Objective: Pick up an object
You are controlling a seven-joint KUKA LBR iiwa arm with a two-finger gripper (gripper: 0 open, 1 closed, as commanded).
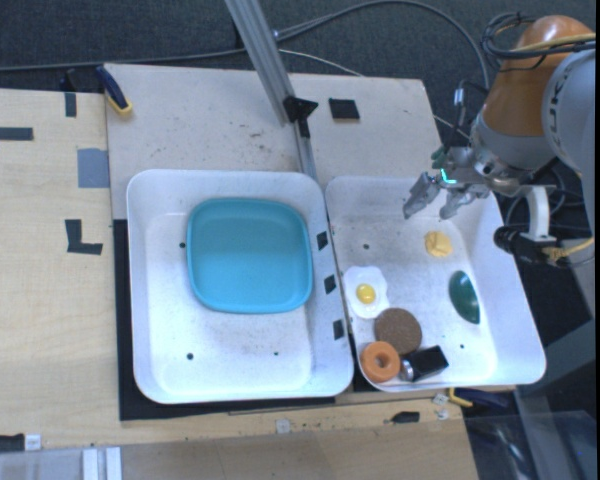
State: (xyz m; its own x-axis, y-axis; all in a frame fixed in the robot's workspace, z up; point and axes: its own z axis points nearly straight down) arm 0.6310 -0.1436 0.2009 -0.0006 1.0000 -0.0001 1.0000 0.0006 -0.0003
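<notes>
The gripper [435,201] hangs with its two fingers spread wide and nothing between them over the far part of the right bin [510,363], just beyond the small yellow piece [438,244]. That piece looks the likeliest thing to pick, while the fried egg toy [365,293], brown disc [397,329], orange ring [381,361] and green piece [464,296] lie nearer. The risk is that a descent from here lands short of the low yellow piece, so the fingers nudge it aside or close on air.
</notes>
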